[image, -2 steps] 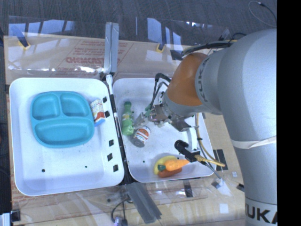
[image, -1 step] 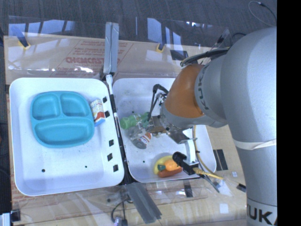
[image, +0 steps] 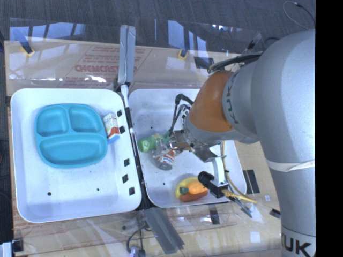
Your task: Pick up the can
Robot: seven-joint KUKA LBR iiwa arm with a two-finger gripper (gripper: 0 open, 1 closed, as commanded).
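The can lies tilted in the right bin: light, stiff, slick, best gripped across its round wall. Pincer touches it; its state I cannot tell.

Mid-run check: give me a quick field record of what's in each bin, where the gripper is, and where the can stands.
left bin: blue divided plate; small white container lying at the plate's right edge
right bin: can, green item, yellow-and-orange toy food
can: tilted, near the middle of the right bin, just right of the green item
gripper: directly over the can
grip: cannot tell, wrist blocks the fingers
arm: reaches in from the right, above the right bin
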